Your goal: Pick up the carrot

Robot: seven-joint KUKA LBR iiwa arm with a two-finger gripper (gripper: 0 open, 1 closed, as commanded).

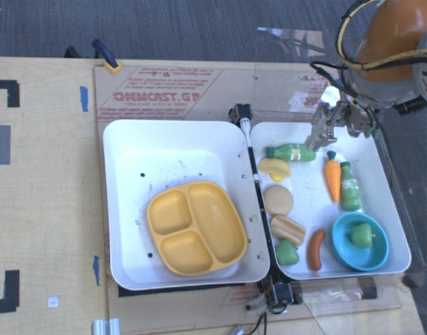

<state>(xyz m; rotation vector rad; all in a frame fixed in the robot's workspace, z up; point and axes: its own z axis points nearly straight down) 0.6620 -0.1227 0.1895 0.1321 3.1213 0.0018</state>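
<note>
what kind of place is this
Most likely a robot lab test bench rather than a kitchen. A robot arm reaches over two white bins set on a taped cardboard sheet, and the food, like the carrot, looks like plastic toys.

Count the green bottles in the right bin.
2. One green bottle lies on its side at the bin's far end, by the gripper; the other bottle lies right beside the carrot.

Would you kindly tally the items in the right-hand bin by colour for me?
Green: 4, namely two bottles, a vegetable and a pepper
Orange: 1, the carrot
Yellow: 1
Tan: 2
Red: 1, a sausage
Blue: 1, a bowl
Total: 10
</note>
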